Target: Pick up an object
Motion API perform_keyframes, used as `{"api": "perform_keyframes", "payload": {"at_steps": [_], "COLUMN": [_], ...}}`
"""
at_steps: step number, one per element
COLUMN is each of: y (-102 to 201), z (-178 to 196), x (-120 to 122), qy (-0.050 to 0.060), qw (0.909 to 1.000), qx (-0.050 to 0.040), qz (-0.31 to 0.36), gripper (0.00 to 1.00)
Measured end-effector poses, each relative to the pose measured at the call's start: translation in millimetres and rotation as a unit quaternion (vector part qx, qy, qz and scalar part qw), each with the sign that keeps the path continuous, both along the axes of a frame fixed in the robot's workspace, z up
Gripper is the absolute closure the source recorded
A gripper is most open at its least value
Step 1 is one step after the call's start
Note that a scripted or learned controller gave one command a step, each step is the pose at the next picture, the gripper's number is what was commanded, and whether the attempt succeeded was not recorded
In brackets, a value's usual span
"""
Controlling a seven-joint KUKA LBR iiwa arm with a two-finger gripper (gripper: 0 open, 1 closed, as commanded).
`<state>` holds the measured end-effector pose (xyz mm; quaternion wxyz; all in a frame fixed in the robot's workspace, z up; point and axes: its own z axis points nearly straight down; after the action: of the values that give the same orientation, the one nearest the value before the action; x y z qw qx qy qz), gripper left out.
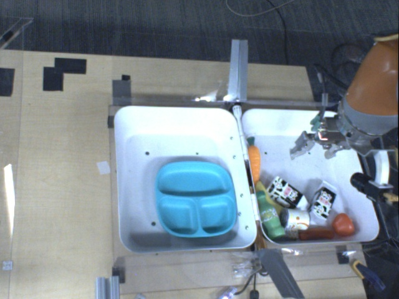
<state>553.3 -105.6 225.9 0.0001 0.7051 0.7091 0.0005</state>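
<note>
Single fixed camera above the bench (62,167), angled down, both bins framed

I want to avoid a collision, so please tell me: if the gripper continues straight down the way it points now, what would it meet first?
Probably the bare floor of the right bin. The gripper hangs over its upper part, apart from the carrot and cartons; depth is unclear.

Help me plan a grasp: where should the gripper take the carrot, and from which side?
Probably from above, across the carrot's narrow orange middle. It lies lengthwise along the right bin's left wall, so fingers closing along that wall fit better than ones closing toward it.
</note>
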Motion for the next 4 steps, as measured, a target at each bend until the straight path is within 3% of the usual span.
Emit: {"api": "perform_keyframes", "payload": {"at_steps": [1,2,3,4], "y": [-54,-83,-83,-81], "z": [-22,-115,-136,-125], "x": [-6,-16,-57,-55], "qy": [0.0,0.001,-0.006,-0.008], "qw": [0.9967,0.98,0.975,0.9752], "qx": [0.0003,0.0003,0.0002,0.0011], "qz": [-0.081,-0.199,-0.222,-0.221], "gripper": [0.0,0.0,0.0,1.0]}}
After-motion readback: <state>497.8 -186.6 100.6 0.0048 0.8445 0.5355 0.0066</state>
